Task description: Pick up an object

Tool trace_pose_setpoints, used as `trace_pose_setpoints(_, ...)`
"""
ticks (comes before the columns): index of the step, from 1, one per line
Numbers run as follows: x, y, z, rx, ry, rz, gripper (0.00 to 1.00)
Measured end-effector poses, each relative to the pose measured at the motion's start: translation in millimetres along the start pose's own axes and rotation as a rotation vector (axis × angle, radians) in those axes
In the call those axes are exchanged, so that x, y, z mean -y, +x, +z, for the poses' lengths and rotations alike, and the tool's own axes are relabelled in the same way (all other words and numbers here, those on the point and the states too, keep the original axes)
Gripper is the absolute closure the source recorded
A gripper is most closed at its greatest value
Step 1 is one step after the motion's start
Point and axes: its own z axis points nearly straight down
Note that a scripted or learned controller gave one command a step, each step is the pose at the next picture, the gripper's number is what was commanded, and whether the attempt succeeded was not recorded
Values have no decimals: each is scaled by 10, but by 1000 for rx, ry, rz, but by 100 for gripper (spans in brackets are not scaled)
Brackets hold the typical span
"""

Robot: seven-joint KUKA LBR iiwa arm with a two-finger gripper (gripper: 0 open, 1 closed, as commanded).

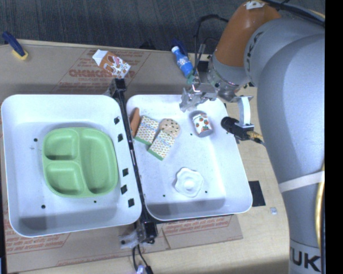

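The big grey arm [286, 124] takes up the whole right side, orange band up top, wrist bent down over the far edge of the right bin [234, 176]. The surface [57, 61] under everything looks like printed cardboard.

The left bin [11, 153] has just a green divided tray [80, 161] sitting in the middle. The right bin is where the pickable stuff is: two patterned cracker-like packets [158, 135] lying against each other near the bin's left wall, with a brownish sausage-shaped thing [135, 120] just beside them, a white blob-like object [188, 182] toward the near side, and a small patterned cup-ish item [202, 124] at the far right corner.

The gripper [193, 97] hovers at the far rim, just beside that small patterned item. Whether the jaws are released or clenched can't be told from this angle, too much clutter around the metal bits. Nothing is visibly between them.

Progress-wise, it looks like the early part: every object lies flat in the bin, nothing lifted. The descent, the grab and the lift all seem left to do. The patterned item is probably the closest candidate.
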Motion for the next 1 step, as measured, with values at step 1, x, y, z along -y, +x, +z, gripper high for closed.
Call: trace_pose_setpoints(1, 641, 608, -428, -1, 4, 0, 100)
